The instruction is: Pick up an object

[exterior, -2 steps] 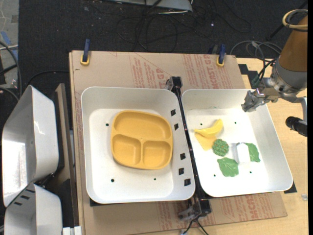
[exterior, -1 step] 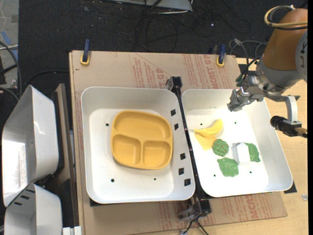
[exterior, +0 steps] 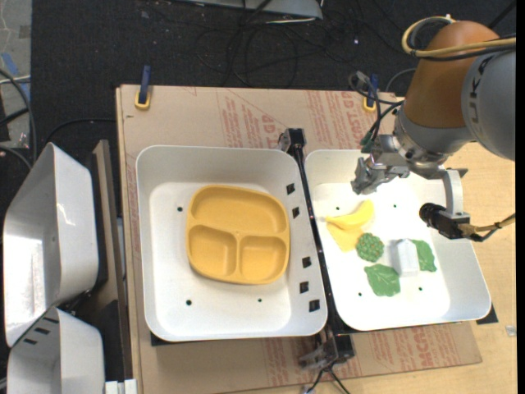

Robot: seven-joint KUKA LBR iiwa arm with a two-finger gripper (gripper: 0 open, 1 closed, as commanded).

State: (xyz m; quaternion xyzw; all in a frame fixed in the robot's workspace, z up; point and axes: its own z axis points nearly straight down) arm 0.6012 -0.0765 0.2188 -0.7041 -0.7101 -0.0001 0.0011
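**Arm poised above the right bin, toys lying loose below**

Two shallow white plastic bins sit side by side on a brown cardboard-covered tabletop (exterior: 246, 109). The left white bin (exterior: 160, 220) carries a yellow plastic divided tray (exterior: 238, 234), three compartments moulded into it, lying flat near the bin's centre.

The right white bin (exterior: 459, 294) carries the small things. A yellow banana-shaped plastic toy (exterior: 350, 222) lies toward the bin's nine o'clock side. Just beside it, at its four o'clock, sits a round, bumpy dark green toy like a broccoli head (exterior: 370, 246). At that toy's five o'clock lies a flat green leaf-shaped piece (exterior: 382, 280). A small white block-shaped object (exterior: 405, 256) lies at the broccoli toy's three o'clock, and a second green leaf-shaped piece (exterior: 425, 255) shows at the block's three o'clock edge, touching or partly under it.

The grey arm with its orange band (exterior: 447, 64) reaches in from two o'clock of the scene. Its grey jaws (exterior: 367, 179) hang over the right bin's eleven o'clock region, at the banana toy's one o'clock and near it. How wide the jaws stand cannot be told from this angle; nothing can be seen between them. A black fitting (exterior: 437, 217) with a cable juts out from the wrist over the bin's three o'clock side.
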